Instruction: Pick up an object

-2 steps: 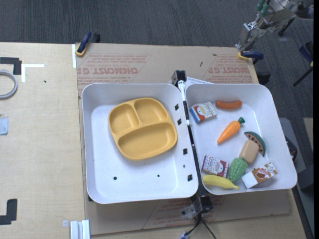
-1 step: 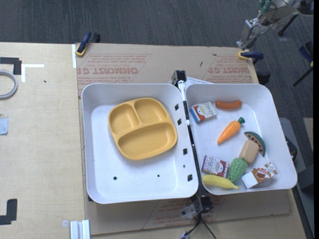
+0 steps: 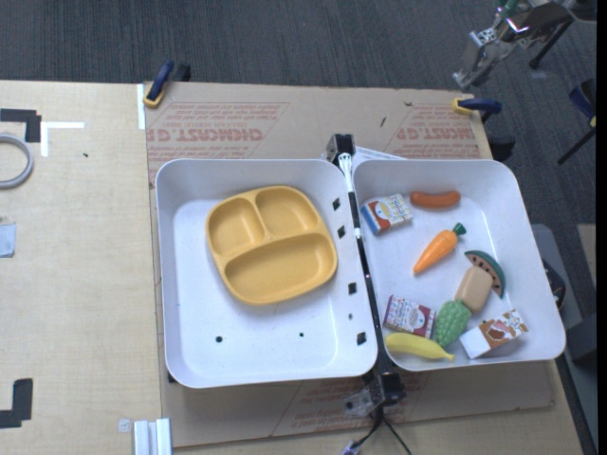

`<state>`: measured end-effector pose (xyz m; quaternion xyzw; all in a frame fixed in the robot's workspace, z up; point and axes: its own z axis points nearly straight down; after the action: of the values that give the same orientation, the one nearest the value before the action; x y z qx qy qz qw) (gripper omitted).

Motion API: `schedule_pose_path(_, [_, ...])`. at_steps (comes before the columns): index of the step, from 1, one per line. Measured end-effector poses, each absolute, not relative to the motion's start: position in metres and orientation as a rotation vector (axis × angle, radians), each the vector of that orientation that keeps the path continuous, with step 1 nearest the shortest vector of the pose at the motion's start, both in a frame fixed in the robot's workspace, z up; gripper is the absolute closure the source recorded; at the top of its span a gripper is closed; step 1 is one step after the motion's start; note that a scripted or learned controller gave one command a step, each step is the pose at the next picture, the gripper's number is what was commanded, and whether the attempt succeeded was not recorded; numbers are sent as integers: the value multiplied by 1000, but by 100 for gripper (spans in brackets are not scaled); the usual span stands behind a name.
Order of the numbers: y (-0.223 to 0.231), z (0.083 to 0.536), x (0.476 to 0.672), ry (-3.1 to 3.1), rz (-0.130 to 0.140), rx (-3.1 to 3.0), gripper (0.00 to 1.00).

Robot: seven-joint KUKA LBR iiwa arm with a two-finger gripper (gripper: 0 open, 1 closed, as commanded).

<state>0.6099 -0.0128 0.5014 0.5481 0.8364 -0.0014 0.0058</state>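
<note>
Toy foods crowd the right bin: a sausage at twelve o'clock, a carrot at centre, a banana at six o'clock, with small cartons between. The gripper hangs well beyond the bin toward one o'clock; whether it is open or closed cannot be told. Pieces near six o'clock touch, so a grasp there may well slip or snag a neighbour. A yellow divided plate sits in the left bin, on cardboard over a wooden bench.
</note>
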Motion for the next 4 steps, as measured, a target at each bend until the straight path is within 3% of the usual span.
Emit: schedule_pose_path(4, [-12,536,614,2617,-8,1701,100])
